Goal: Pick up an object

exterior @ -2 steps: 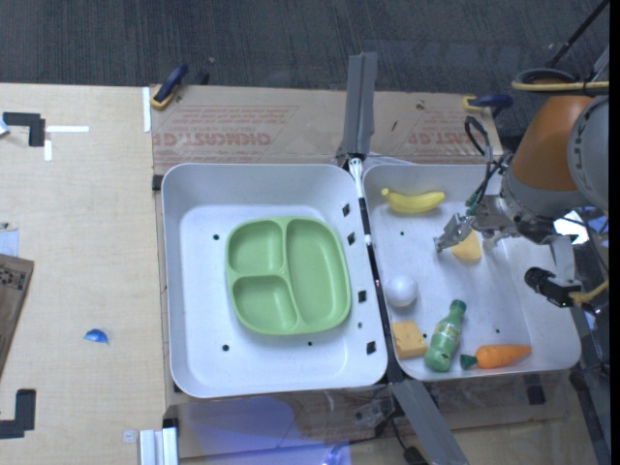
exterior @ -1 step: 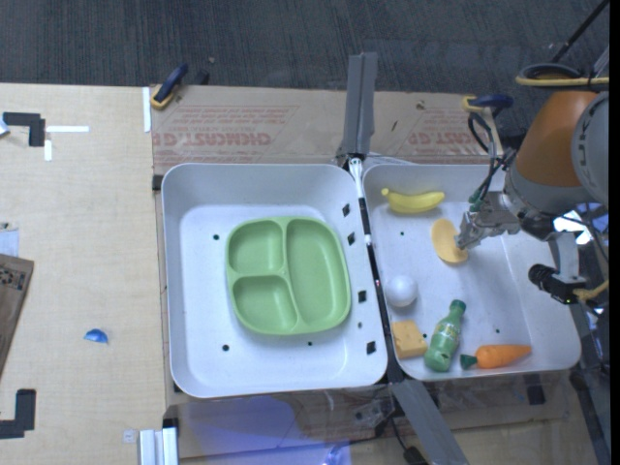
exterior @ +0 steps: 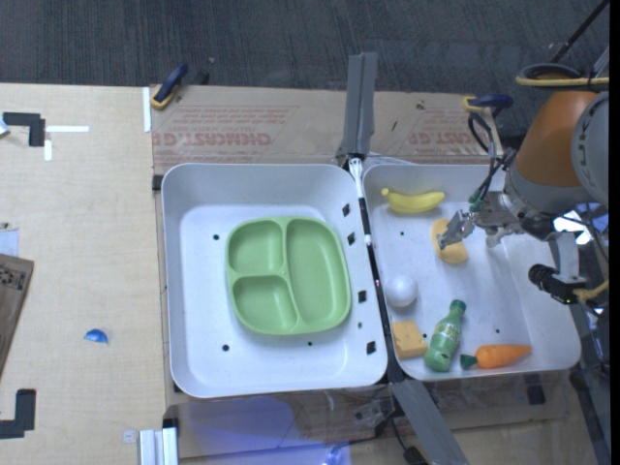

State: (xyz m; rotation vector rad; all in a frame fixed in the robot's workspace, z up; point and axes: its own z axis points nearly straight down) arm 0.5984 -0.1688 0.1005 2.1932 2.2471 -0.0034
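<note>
Claw (exterior: 463, 227), fingers apart and holding nothing, hovers at a yellow piece (exterior: 451, 243) just below it in the right bin (exterior: 542, 342); the approach seems underway, and next calls for lowering and closing.

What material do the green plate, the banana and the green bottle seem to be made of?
Green plate: probably moulded plastic, matte, one even colour with rounded dividers.
Banana: likely a plastic toy, uniform yellow and smooth.
Green bottle: seemingly plastic, slightly glossy, with a paler label patch.
</note>
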